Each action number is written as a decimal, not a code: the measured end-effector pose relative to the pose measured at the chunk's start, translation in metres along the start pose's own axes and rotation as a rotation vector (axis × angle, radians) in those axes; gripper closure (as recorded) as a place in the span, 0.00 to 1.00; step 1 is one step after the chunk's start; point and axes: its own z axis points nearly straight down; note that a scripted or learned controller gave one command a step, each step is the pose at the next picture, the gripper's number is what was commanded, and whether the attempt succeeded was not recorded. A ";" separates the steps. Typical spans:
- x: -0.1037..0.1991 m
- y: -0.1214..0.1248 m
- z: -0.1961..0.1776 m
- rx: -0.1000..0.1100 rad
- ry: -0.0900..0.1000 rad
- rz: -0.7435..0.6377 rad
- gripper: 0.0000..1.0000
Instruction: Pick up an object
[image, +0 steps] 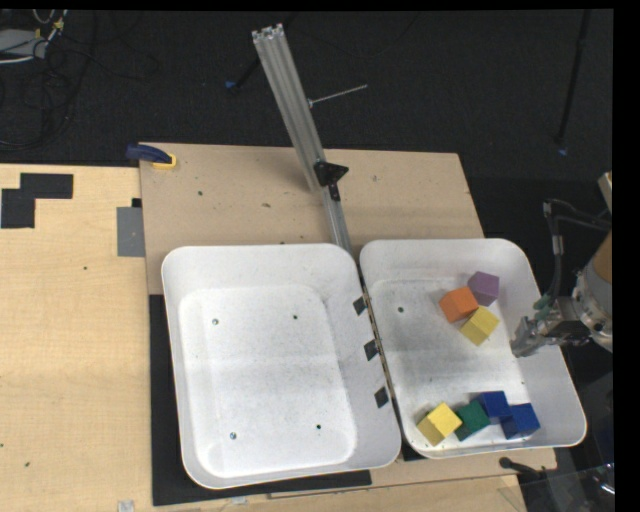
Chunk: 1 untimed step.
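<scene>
Six blocks in right bin (400, 262); purple (484, 286), orange (459, 304), yellow (480, 326) cluster near pincer (524, 341); pincer state unclear.

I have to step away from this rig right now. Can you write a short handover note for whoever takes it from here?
Gripper: at the right bin's right rim, nothing seen between its fingers; whether open or shut is unclear.
Objects, all in the right bin: purple block, orange block and yellow block clustered at the upper right; a second yellow block, green block and two blue blocks along the near edge.
Done: nothing lifted yet.
Left: pick up one object; the upper yellow block lies nearest the gripper.
</scene>
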 end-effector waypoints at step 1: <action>0.051 0.015 -0.012 0.003 0.003 -0.005 1.00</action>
